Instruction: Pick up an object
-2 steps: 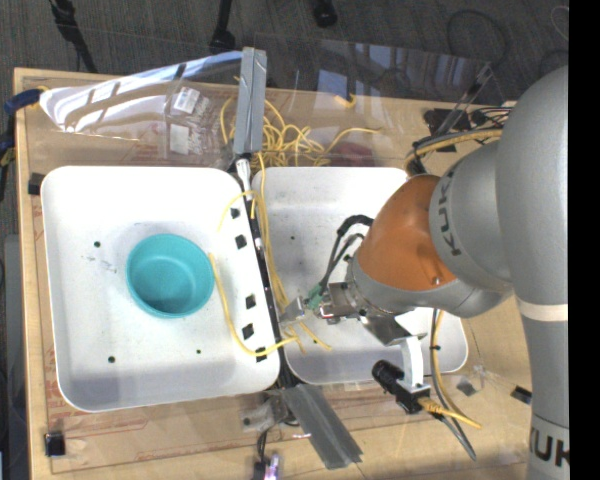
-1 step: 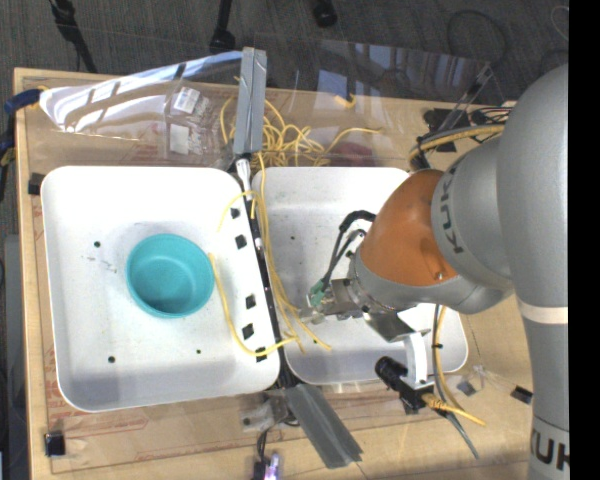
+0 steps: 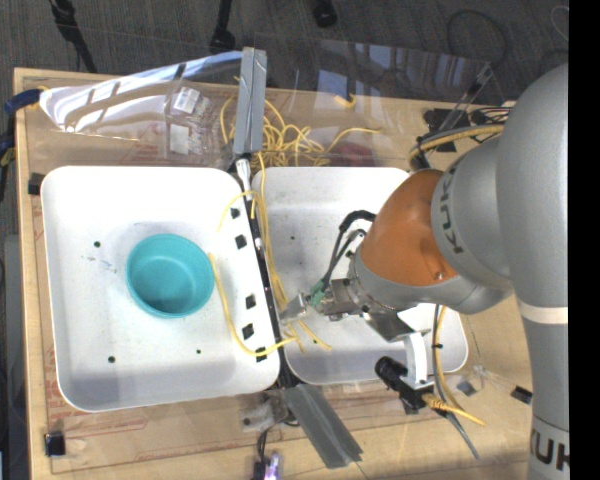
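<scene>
Leftmost, within the left bin (image 3: pixel 70 268), sat a teal bowl (image 3: pixel 171 275), upright, bearing no legible writing; yellow cords (image 3: pixel 242 268) trailed along the divider; over the right bin (image 3: pixel 310 208) the gripper (image 3: pixel 302 306) hung low, too small and blurred to judge; the arm (image 3: pixel 450 238) hid much of that bin.

The left bin (image 3: pixel 70 368) lies open from above — a teal bowl (image 3: pixel 171 274) sits near its middle, with bare floor all around it. The right bin (image 3: pixel 300 218) is crowded: the arm (image 3: pixel 460 238) hangs over most of it, and yellow cable ties (image 3: pixel 242 268) trail along the divider — bare floor shows at its upper left.
</scene>
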Available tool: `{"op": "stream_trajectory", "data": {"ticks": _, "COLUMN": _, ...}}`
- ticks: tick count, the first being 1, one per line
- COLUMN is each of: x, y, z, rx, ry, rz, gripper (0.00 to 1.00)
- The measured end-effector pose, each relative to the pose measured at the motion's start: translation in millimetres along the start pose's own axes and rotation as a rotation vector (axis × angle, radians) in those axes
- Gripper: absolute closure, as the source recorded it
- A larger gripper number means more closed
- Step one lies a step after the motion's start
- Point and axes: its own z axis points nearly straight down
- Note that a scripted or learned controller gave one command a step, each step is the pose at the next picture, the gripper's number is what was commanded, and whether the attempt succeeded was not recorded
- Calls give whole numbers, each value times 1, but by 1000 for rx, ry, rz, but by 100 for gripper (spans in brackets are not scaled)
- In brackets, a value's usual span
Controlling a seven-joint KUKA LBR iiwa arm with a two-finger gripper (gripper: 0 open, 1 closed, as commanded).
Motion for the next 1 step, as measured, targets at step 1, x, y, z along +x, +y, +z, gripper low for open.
{"op": "stream_trajectory", "data": {"ticks": 1, "x": -11, "y": 61, "z": 13, "rx": 8, "ry": 3, "rz": 109, "gripper": 0}}
